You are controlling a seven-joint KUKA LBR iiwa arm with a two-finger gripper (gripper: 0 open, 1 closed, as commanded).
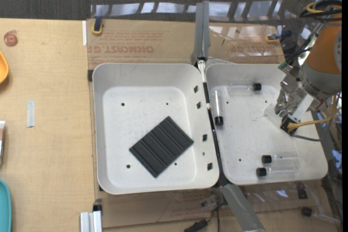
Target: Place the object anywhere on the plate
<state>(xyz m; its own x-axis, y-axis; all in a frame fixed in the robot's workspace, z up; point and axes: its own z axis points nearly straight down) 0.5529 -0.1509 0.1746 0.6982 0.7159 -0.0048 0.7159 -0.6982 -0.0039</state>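
A dark ribbed rectangular plate (pixel 161 146) lies at a slant on the floor of the left bin (pixel 109 84). Several clear tubes with black caps lie in the right bin (pixel 244 133): one upright along the left wall (pixel 217 108), one near the back (pixel 243 87), and two side by side at the front right (pixel 278 165). My gripper (pixel 286 110) hangs over the right bin's right side, apart from all the tubes, with nothing seen in it.
The grey arm with its orange band (pixel 325 51) and yellow cable come in from the right. A metal divider (pixel 202 35) runs between the bins at the back. Cardboard lies under the bins, and a wooden table (pixel 43 117) is to the left.
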